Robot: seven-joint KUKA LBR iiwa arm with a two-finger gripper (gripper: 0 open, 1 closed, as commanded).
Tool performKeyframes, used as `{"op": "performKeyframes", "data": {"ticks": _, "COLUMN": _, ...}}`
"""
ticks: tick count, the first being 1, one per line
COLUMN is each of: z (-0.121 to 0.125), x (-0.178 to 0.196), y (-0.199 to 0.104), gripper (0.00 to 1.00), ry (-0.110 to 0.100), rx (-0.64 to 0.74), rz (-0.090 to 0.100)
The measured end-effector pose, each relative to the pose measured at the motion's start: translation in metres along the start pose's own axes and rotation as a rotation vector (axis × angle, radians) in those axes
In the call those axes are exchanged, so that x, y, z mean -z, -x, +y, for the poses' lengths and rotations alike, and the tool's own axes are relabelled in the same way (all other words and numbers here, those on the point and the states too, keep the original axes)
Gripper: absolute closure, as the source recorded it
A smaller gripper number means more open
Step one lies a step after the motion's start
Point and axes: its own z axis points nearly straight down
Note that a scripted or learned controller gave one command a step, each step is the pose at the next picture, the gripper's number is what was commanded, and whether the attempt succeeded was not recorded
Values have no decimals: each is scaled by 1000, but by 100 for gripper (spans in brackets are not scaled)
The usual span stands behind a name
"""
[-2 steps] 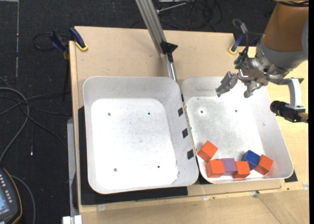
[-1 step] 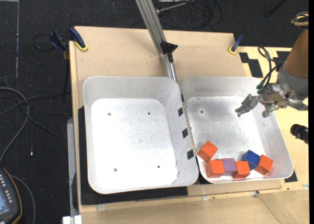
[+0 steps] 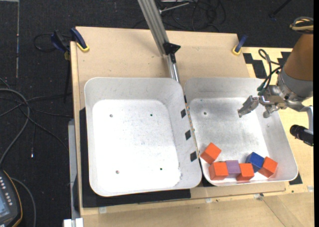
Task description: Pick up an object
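Hovering jaws (image 3: 256,107) above the right bin (image 3: 227,121), spread apart and holding nothing.
Six blocks cluster along that bin's near edge, well apart from them: orange block (image 3: 212,152), purple block (image 3: 233,167), blue block (image 3: 256,160) among them. Left bin (image 3: 99,136) sits beside it on the counter (image 3: 124,52).

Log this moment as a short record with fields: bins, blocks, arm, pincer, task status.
bins: two white bins side by side; left bin, right bin
blocks: six in the right bin, bunched along its near edge; four orange blocks, one purple block, one blue block
arm: reaches in from the right
pincer: open, over the right bin's far right part, apart from the blocks
task status: nothing between the fingers
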Motion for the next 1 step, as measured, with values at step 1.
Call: {"op": "performKeyframes", "data": {"ticks": 1, "z": 31, "x": -62, "y": 25, "gripper": 0, "ry": 3, "rx": 2, "rz": -1}}
